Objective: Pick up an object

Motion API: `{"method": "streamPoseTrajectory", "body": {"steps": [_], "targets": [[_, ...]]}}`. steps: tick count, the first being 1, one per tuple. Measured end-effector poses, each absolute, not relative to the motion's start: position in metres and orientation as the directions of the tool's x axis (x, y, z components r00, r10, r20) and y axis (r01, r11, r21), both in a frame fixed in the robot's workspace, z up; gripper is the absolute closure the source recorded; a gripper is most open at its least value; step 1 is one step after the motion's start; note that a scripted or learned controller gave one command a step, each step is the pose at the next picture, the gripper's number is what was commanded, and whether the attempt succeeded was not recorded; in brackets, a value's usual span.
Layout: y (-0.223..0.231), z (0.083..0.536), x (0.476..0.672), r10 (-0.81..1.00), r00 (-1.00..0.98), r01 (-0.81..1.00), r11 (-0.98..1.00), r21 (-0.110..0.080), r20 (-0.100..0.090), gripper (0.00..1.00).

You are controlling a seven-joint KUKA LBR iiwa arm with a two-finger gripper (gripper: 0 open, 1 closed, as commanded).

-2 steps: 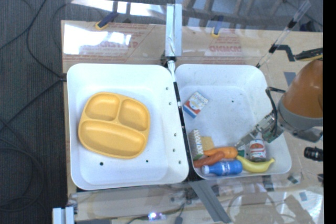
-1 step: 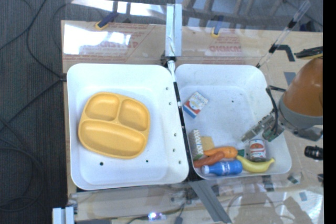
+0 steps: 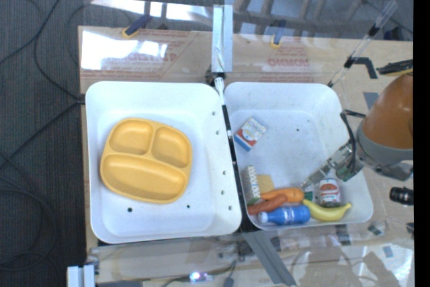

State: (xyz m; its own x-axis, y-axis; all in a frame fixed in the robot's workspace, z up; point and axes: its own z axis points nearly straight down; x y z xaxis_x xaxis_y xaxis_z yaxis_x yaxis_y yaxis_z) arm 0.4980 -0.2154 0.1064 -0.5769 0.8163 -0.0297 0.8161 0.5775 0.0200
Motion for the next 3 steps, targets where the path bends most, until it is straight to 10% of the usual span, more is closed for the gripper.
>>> {"method": "streamPoseTrajectory", "body": {"steps": [1,2,3], "targets": [[-0.214,0.112,0.499,0.816,-0.578,0.816,0.578,0.02,-0.025,1.0],[-0.214,0.111,0.499,0.816,-0.578,0.816,0.578,0.02,-0.025,0.0],[-0.227,0.094,0.492,0.445,-0.895,0.445,0.895,0.002,-0.025,0.0]]}}
